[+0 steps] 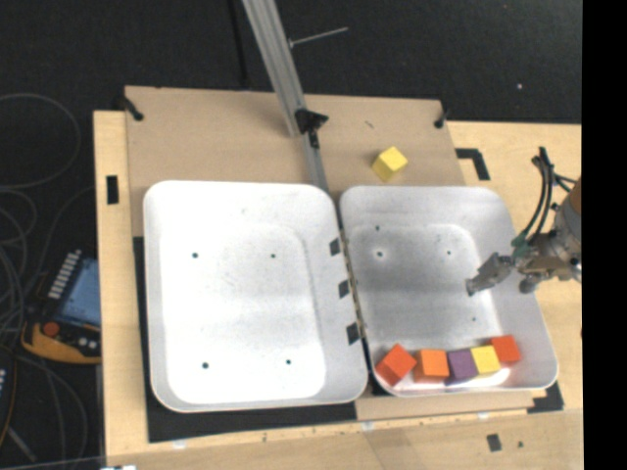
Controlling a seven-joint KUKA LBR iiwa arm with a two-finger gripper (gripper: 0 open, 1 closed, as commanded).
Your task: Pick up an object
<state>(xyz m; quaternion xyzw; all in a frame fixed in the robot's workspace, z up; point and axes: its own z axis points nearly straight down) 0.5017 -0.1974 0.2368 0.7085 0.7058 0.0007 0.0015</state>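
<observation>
From my screen, the objects I could go for sit in a row along the near wall of the right bin (pixel 431 204): an orange-red block (pixel 397 362) at the left end, tilted and nearest the bin's corner, then an orange block (pixel 434 362), a purple block (pixel 460 364), a yellow block (pixel 486 360) and a red-orange block (pixel 506 350), each touching or just beside its neighbour. Their lower edges blend into the bin's bright rim, so I can't make out exactly how they rest against it. One more piece, a yellow cube (pixel 389 163), lies outside both bins on the brown board (pixel 216 135) behind the right bin.

The gripper (pixel 502 271) comes in at the right bin's right side, above its floor and well apart from the row of blocks. I see one grey finger (pixel 483 277) reaching left; the other is hard to pick out against the dark wrist parts, so I cannot tell how far the fingers are spread. I see nothing between them. The arm itself is cut off at the frame's right, with only some cables (pixel 542 189) and a bit of the wrist showing.

The left bin (pixel 157 262) sits just beside the right one, joined along the middle. A grey metal rail (pixel 277 57) runs at a slant from the top of the frame down to the seam between the bins.
</observation>
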